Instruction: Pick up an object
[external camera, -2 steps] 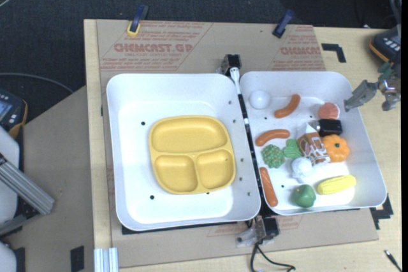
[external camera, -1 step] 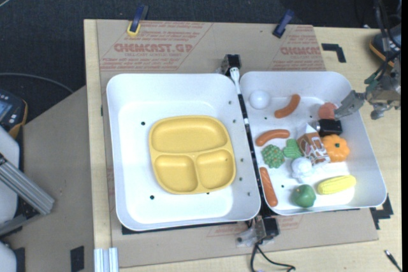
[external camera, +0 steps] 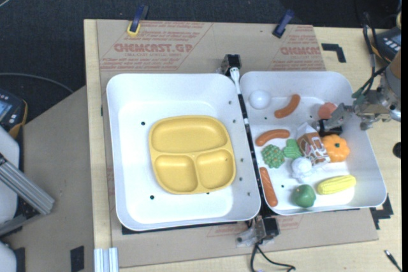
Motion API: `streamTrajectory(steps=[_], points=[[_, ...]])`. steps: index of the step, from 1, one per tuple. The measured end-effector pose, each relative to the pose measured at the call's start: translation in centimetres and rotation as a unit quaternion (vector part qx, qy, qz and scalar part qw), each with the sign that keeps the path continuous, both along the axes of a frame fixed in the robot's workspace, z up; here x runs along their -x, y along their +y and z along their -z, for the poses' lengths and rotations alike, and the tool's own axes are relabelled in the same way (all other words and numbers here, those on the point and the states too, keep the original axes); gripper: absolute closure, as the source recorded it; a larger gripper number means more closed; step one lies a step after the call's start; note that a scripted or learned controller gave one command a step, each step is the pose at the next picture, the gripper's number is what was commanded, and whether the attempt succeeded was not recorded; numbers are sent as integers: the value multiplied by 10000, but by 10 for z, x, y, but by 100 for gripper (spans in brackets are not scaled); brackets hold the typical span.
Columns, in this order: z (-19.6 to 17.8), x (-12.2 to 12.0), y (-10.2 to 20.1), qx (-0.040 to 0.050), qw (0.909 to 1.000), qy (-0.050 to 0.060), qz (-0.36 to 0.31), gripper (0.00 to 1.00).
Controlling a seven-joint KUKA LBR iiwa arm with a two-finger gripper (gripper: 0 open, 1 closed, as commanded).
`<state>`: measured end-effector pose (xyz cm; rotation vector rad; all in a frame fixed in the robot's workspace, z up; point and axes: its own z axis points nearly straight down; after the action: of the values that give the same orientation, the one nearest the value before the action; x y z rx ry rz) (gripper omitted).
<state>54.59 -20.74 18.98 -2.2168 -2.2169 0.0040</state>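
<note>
We see the grey arm's two-finger gripper point(external camera: 333, 119) low over the right white bin point(external camera: 366, 156) at 3 o'clock | finger state: cannot tell | round orange toy fruit point(external camera: 337, 148) just below, at its 6 o'clock

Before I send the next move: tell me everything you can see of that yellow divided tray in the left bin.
The yellow tray is a smooth, matte, plastic-looking dish with rounded corners and a raised rim. It has three compartments: one wide one across the far side and two smaller ones side by side nearer the camera. It lies flat, right side up, turned slightly askew, about mid-floor in the left bin, apart from the walls. No item lies in its compartments and nothing touches it except the bin floor.
</note>
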Motion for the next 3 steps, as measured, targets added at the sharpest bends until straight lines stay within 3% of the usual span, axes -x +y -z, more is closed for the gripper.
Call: streamTrajectory(steps=[1, 2, 3], points=[[60, 5, 9, -5, 10000, 7, -3, 0], [80, -3, 4, 77, 9998, -169, -2, 0], [69, -6, 5, 72, 9998, -202, -3, 100]])
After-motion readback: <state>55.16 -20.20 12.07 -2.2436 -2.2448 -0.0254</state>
